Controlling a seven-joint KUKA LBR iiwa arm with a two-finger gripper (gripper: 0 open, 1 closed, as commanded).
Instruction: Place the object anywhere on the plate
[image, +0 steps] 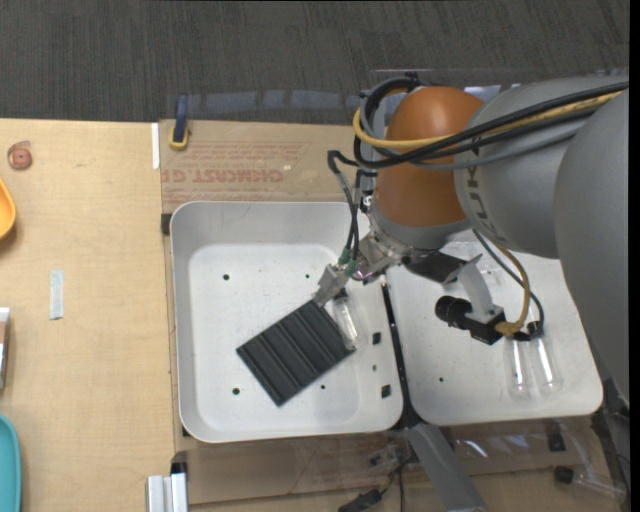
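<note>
Firstly the bench (85, 380): a pale wooden top, stretching well to the left of the plate and carrying both bins.
Arm (570, 190): grey and thick, it comes in from the right of the plate and above it; its orange band (430, 165) sits up and to the right of the plate, with yellow and black cables looped over it.
Left bin (182, 300): shallow and white, it is the bin that holds the plate on its floor.
Right bin (440, 385): also shallow and white, it stands just to the right of the plate's bin, and their rims meet.
Cardboard sheet (250, 165): brown with red print, it lies flat on the bench beyond the plate, behind the left bin.
Plate (295, 350): a dark, ribbed rectangle, lying flat and turned at a slant, in the lower right part of the left bin's floor.
Clear object (530, 365): a see-through piece, hard to make out, lying in the right bin, well apart from the plate and to its right, not on it.
Gripper (340, 295): it hangs at the upper right corner of the plate, very close over it; how far it is open I cannot tell, and I cannot see if it has hold of anything.
</note>
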